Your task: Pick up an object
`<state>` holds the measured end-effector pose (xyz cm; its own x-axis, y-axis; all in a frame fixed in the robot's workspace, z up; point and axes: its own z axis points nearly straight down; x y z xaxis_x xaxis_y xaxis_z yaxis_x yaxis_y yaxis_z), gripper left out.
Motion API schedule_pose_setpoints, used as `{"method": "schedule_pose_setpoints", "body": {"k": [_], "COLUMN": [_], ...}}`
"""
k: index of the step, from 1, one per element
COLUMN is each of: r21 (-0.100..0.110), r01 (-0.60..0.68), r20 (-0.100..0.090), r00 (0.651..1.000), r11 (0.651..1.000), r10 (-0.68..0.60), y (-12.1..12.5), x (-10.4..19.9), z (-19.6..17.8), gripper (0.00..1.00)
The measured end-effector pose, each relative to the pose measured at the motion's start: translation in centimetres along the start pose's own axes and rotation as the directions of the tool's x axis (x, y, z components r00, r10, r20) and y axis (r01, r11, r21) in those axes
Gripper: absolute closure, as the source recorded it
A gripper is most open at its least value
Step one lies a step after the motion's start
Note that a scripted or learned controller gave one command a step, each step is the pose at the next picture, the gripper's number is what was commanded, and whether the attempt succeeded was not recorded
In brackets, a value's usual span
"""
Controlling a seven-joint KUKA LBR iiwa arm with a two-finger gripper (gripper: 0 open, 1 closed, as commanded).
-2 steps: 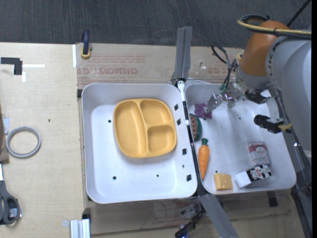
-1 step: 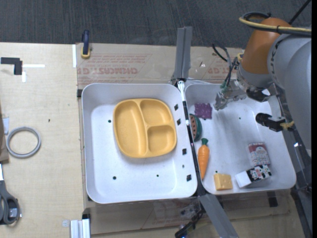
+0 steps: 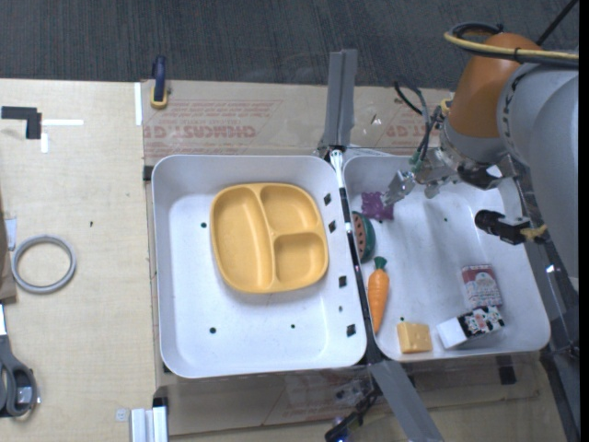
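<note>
My gripper [image 3: 403,186] hangs over the far left part of the right bin [image 3: 433,247], reaching in from the right under the orange band of the arm. Just below and left of it lies a small purple bunch of grapes [image 3: 375,205], close to the tip but apart from it as far as I can see. Against the bin's left wall sit a watermelon slice [image 3: 363,235] and an orange carrot [image 3: 378,286]. Near the front edge lie a yellow cheese block [image 3: 414,337], a black-and-white carton [image 3: 473,325] and a red-and-white packet [image 3: 480,286].
The left bin [image 3: 184,320] holds a yellow divided plate [image 3: 270,237]. A grey divider rail [image 3: 340,109] runs between the bins at the back. On the bench to the left lie a grey ring [image 3: 41,263] and scissors [image 3: 17,387].
</note>
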<state>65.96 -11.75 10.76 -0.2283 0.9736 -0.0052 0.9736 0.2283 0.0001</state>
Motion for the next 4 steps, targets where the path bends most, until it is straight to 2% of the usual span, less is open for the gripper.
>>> {"method": "schedule_pose_setpoints", "body": {"k": [1, 2, 3, 4], "r21": [0.0, 0.003, 0.005, 0.006], "r01": [0.066, -0.134, -0.48, -0.709], "r20": [-0.003, -0.005, -0.003, -0.001], "r00": [0.998, 0.991, 0.878, 0.705], "r11": [0.998, 0.991, 0.877, 0.705], "r10": [-0.066, 0.134, 0.48, 0.709], "y": [-7.2, -11.4, -8.3, -4.4], "x": [-7.1, 3.5, 3.9, 1.2], "z": [-5.8, -6.7, 1.5, 1.6], "gripper": [0.0, 0.0, 0.0, 0.0]}}
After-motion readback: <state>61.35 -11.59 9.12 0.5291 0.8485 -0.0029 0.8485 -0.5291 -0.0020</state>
